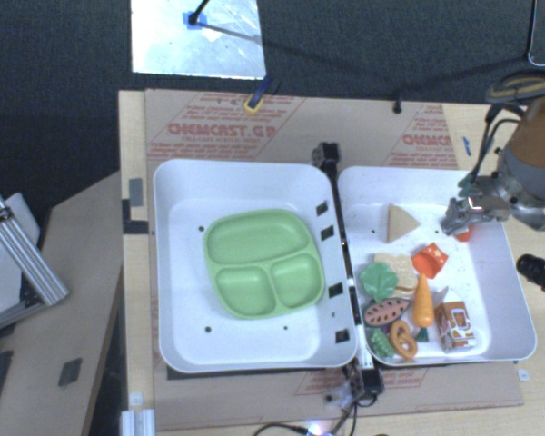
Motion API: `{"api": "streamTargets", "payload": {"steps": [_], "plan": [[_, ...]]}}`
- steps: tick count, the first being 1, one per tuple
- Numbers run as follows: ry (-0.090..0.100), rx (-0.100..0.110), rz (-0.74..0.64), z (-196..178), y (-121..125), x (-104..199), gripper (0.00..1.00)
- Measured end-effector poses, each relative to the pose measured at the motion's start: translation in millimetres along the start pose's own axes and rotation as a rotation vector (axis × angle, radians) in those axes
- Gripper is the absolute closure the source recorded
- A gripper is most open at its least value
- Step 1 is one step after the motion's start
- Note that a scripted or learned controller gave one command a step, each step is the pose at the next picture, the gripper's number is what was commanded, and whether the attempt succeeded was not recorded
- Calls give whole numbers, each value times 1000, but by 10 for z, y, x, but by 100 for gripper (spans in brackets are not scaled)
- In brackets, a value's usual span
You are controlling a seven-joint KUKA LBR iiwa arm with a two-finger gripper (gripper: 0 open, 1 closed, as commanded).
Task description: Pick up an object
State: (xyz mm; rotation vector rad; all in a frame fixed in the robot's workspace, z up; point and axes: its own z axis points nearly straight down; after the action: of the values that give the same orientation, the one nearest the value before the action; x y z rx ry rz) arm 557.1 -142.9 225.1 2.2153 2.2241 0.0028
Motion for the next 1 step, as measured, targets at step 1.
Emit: {"api": "streamTargets", "payload": {"steps": [1], "plan": [[2, 0, -6, 99, 277, 464, 100]]}}
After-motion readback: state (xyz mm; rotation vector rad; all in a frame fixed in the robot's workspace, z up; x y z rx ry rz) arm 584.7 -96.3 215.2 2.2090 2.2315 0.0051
